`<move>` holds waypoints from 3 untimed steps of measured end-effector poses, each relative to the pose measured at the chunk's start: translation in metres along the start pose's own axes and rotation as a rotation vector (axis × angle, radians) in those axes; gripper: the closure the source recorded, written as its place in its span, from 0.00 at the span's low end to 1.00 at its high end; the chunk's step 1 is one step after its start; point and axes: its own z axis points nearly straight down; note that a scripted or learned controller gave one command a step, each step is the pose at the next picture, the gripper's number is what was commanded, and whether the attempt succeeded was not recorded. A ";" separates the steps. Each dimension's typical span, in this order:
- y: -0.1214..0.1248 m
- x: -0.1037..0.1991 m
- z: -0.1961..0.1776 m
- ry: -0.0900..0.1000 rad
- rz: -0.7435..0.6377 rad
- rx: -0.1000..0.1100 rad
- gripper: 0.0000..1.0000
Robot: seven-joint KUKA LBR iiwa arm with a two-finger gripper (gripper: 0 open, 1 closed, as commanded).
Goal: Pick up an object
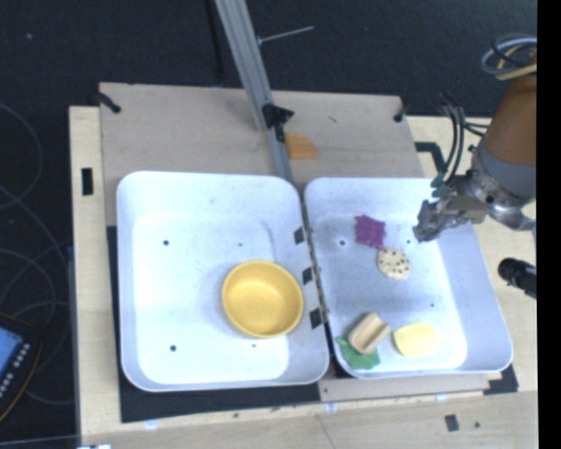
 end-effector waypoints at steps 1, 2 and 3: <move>-0.009 0.057 -0.003 0.002 -0.001 -0.001 1.00; -0.006 0.106 0.011 0.001 0.000 0.001 1.00; -0.014 0.159 0.004 0.003 -0.003 0.001 1.00</move>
